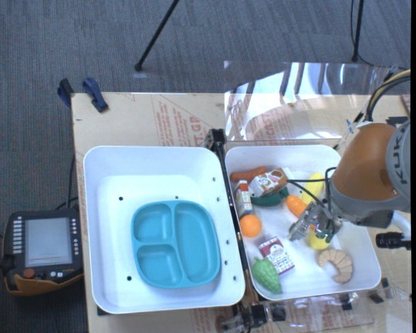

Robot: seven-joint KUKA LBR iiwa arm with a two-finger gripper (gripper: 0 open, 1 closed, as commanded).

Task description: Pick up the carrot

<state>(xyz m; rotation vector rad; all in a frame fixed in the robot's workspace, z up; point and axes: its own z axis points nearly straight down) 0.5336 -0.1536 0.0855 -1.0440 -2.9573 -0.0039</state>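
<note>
Tool (306, 227) state unclear, hovering just near-right of carrot (296, 204); likely light, rigid, slick plastic, so grip mid-body across its width.

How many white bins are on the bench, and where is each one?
2. The left bin holds a blue divided plate. The right bin holds the toy food, with the gripper over it.

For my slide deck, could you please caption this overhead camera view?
Gripper poised beside the carrot in the right bin; blue plate in the left bin.
</note>
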